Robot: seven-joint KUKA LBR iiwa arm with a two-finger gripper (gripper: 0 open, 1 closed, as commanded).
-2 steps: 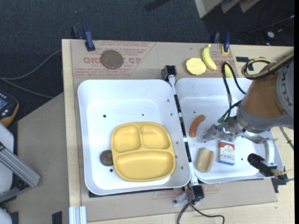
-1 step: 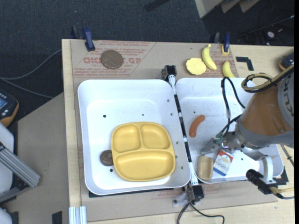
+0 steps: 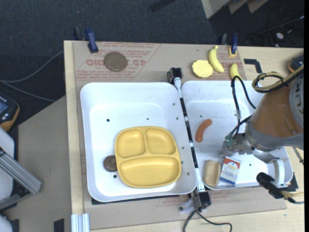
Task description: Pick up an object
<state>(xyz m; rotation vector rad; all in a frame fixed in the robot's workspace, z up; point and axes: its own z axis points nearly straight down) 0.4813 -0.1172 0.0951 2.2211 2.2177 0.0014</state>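
In the right bin (image 3: pixel 217 93) lie an orange sausage (image 3: pixel 203 129), a tan bread-like piece (image 3: pixel 212 172) and a small white carton with blue and red print (image 3: pixel 230 171). My gripper (image 3: pixel 232 146) hangs low just above the carton, at the bin's front right, under the grey arm with its orange band (image 3: pixel 275 115). The left bin (image 3: pixel 96 105) holds a yellow sectioned plate (image 3: pixel 146 156) and a brown round piece (image 3: pixel 110 164) at the plate's left edge.
On the bench behind the bins lie a brown disc (image 3: pixel 115 61), a yellow flat piece (image 3: pixel 203 68) and a banana (image 3: pixel 216 59). Black cables (image 3: pixel 236 95) loop over the right bin's back. A black divider strip (image 3: pixel 186 129) runs between the bins.
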